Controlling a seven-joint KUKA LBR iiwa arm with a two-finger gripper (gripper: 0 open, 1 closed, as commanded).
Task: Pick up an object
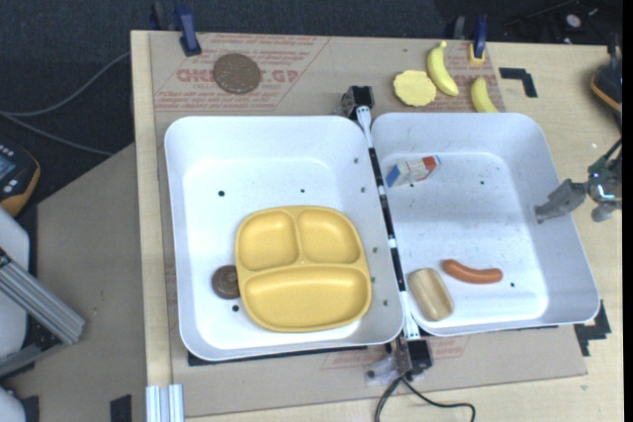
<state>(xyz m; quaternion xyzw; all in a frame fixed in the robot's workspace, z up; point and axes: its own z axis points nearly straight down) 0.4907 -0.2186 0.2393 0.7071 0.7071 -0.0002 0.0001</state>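
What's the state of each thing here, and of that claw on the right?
Yellow divided plate: flat, upright, in left bin.
Brown disc: beside plate's left edge.
Hot dog: lying in right bin.
Bun: lying near hot dog.
Small packet: lying flat.
Claw: over right bin's rim, holding nothing visible.

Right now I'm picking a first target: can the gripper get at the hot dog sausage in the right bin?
Probably yes. The sausage lies alone on the right bin floor, apart from the bun beside it, and the gripper sits at that bin's right rim with nothing between them.
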